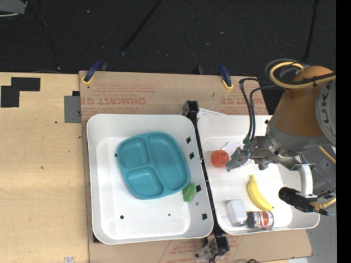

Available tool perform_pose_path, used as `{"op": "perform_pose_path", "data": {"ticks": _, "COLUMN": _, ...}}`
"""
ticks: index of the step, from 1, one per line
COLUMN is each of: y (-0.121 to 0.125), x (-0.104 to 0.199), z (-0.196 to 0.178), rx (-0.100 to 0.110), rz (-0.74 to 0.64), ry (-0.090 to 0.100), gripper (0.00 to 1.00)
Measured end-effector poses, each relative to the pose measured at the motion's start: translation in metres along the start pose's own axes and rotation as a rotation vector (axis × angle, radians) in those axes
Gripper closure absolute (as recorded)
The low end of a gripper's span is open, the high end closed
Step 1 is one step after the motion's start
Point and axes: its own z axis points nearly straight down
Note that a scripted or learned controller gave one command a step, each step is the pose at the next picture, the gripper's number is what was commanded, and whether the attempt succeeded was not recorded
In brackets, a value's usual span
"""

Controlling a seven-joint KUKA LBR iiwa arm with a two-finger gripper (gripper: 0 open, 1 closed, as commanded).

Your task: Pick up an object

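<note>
I start with the table (44,163), a tan surface carrying two shallow white bins side by side. The left bin (104,223) holds a teal divided plate (152,165) at its centre, with a small green piece (190,192) just off the plate's 4 o'clock corner, close to the divider. The right bin (230,127) is where I am working. The arm (299,114) comes in from 3 o'clock, its orange band sitting over the bin's far corner.

Inside the right bin, a banana (258,193) lies near the centre, running toward 5 o'clock. Below it, near the 6 o'clock wall, lie a small can with a red label (260,219) and, touching its left end, a pale grey block (237,211). A red ball (220,158) sits toward 9 o'clock, close to the divider.

The gripper (237,161) hangs just to the 3 o'clock side of the red ball, apart from it as far as I can see. I cannot tell how its jaws stand from this slant; nothing appears to be held between them.

I judge the ball the nearest candidate. To do this well, I would centre the gripper over the ball before descending, since a round thing will roll away from an off-centre touch. I would also keep clear of the divider wall at 9 o'clock, then close only once low.
</note>
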Motion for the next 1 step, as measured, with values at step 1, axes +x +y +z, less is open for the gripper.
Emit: {"op": "perform_pose_path", "data": {"ticks": 1, "y": -0.0005, "x": -0.0007, "z": -0.0092, "rx": 0.002, "rz": 0.001, "ry": 0.000, "gripper": 1.00}}
